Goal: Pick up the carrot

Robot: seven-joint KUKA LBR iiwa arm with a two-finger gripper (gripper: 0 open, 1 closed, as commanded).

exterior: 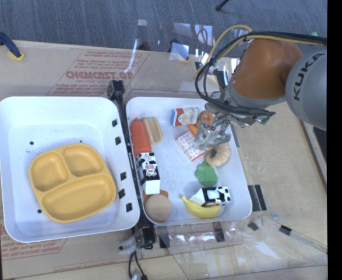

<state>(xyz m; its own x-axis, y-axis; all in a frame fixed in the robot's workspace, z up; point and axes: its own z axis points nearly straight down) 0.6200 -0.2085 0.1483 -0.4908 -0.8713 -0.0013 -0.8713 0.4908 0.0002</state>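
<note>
Now: gripper over the carrot in the right bin

I see the gripper (211, 134) low in the right bin (240, 185), just over the carrot (205, 120) near the bin's far right side, beside a small carton (184, 116). Whether it has closed on anything I cannot tell. A yellow plate (71, 182) sits in the left bin (13, 115).

Yellow tray (71, 182) in L bin (19, 112); banana (200, 207).
</note>
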